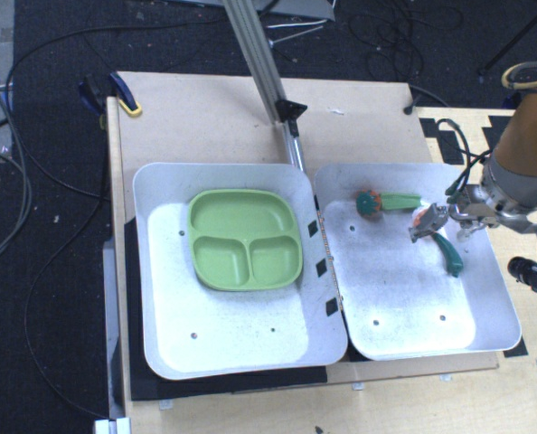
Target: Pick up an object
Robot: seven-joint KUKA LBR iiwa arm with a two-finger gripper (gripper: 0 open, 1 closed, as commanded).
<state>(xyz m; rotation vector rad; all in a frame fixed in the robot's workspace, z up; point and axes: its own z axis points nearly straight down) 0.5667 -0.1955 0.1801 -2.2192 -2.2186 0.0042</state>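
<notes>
Well, from the overhead camera, two white bins sit side by side on the worktop (205,116). The left bin (174,333) carries a green divided plate (246,240), lying flat toward its far side. The right bin (404,324) has the pickable bits at its far end: a green stick-like toy with a teal and orange knob (386,203), and to its right a small teal curved piece (450,254).

The arm (526,143) reaches in from the right, and its gripper (428,221) hangs low over the right bin, between the two toys and just beside the teal piece. I can't tell how wide it is set, nor make out anything held in it.

To my eye this is the approach step, with nothing lifted yet. The next move calls for settling squarely over one toy, most likely the teal piece, closing on it, then rising clear of the bin.
</notes>
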